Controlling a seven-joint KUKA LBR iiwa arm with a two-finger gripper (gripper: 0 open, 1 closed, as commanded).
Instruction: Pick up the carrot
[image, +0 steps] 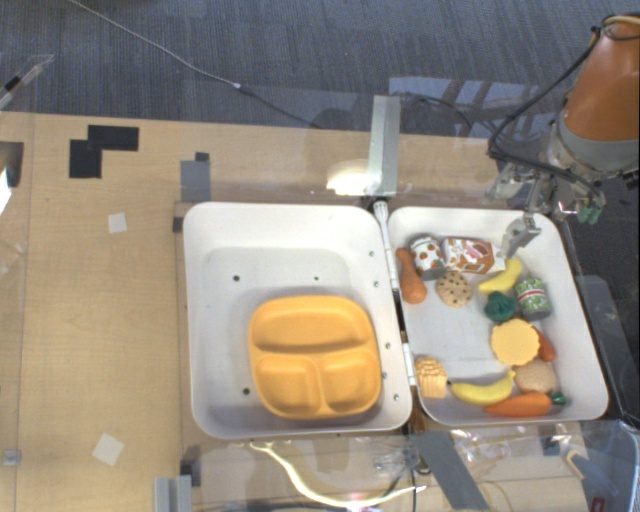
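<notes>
Orange and tapered, the plastic toy carrot (519, 405) lies along the near wall of the right-hand shallow white bin (592, 345), long axis roughly left to right, its green-topped end toward the right (just below a yellow toy banana (483, 390)). The grey two-finger gripper (519, 233) hangs over the bin's far edge, well apart from the carrot, which lies toward the camera from it. Whether it is spread or closed I cannot tell; nothing visibly sits in it.

A robotics lab: wooden bench (90, 330), twin white bins (215, 240), trailing cables (180, 62), toy food.
</notes>
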